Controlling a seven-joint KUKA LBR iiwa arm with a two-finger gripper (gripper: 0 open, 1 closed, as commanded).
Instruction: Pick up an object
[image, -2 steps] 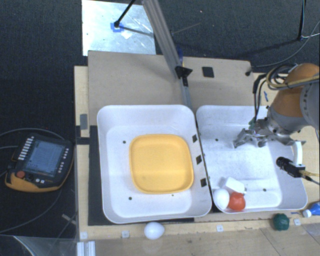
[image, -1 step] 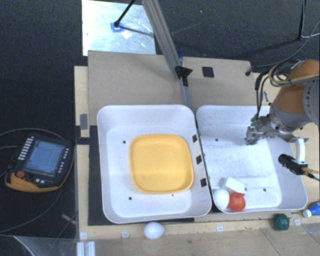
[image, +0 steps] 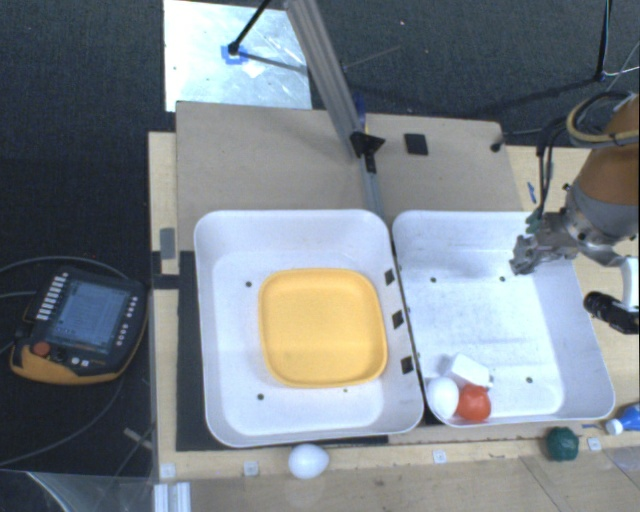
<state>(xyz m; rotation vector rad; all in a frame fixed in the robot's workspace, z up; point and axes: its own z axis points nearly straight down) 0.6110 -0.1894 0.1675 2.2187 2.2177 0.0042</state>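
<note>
In the left bin (image: 225, 250) lies a yellow square plate (image: 323, 326). The right bin (image: 560, 330) holds a white egg-shaped object (image: 443, 397), a red-orange ball (image: 474, 404) and a small white block (image: 470, 370), all clustered at its near left corner. My gripper (image: 527, 256) hangs over the far right part of the right bin, well away from that cluster. Nothing shows between its fingers.
A white egg (image: 308, 461) lies on the bench in front of the left bin. A dark green ball (image: 561, 443) sits off the right bin's near right corner. A teach pendant (image: 78, 333) rests on the floor to the left. A slanted metal pole (image: 335, 75) crosses the back.
</note>
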